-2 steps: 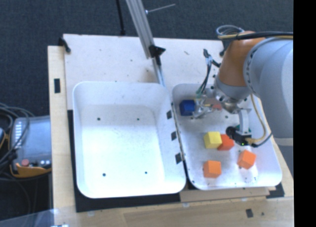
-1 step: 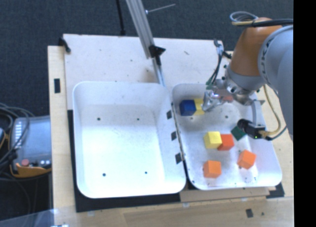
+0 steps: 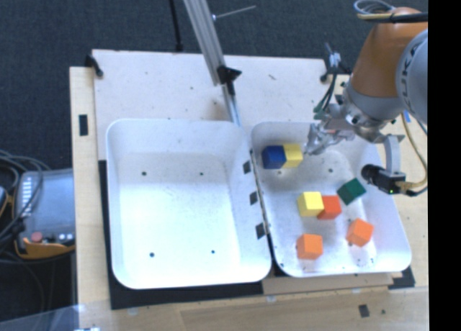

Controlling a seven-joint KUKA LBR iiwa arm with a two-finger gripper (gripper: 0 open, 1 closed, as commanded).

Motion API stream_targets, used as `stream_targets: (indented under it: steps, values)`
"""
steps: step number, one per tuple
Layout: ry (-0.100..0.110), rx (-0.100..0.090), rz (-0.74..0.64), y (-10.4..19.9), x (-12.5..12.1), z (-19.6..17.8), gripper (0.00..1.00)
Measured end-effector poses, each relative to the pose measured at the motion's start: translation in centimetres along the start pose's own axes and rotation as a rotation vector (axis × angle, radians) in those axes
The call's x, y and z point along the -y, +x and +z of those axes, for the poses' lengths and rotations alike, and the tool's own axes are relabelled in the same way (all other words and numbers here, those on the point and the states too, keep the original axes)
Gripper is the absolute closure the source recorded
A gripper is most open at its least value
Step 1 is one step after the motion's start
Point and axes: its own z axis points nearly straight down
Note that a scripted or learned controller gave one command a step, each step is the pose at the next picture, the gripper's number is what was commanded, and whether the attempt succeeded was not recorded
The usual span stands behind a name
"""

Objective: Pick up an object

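The right bin (image 3: 392, 230) holds several small blocks. A blue block (image 3: 273, 157) and a yellow block (image 3: 293, 155) touch each other near its back left corner. Toward the middle lie a second yellow block (image 3: 310, 203) against a red-orange one (image 3: 330, 207), with a green block (image 3: 351, 191) to their right. Two orange blocks (image 3: 310, 246) (image 3: 359, 232) sit near the front. My gripper (image 3: 315, 142) hangs over the bin's back part, just right of the yellow block beside the blue one, with nothing seen between its fingers.
The left bin (image 3: 119, 178) stands next to the right one, sharing a middle rim. A slanted aluminium post (image 3: 205, 31) rises behind the bins. Cables and a grey box (image 3: 47, 211) lie off the bench at left.
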Motion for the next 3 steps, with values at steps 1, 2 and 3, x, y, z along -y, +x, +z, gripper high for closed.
stream_targets:
  steps: [1, 2, 3]
  values:
    - [0.0, 0.0, -0.01, -0.2, -0.2, -5.2, 1.0]
    - [0.008, -0.002, -0.012, 4.6, 1.3, -3.9, 1.0]
    - [0.008, -0.003, -0.013, 10.1, 4.0, -4.0, 1.0]
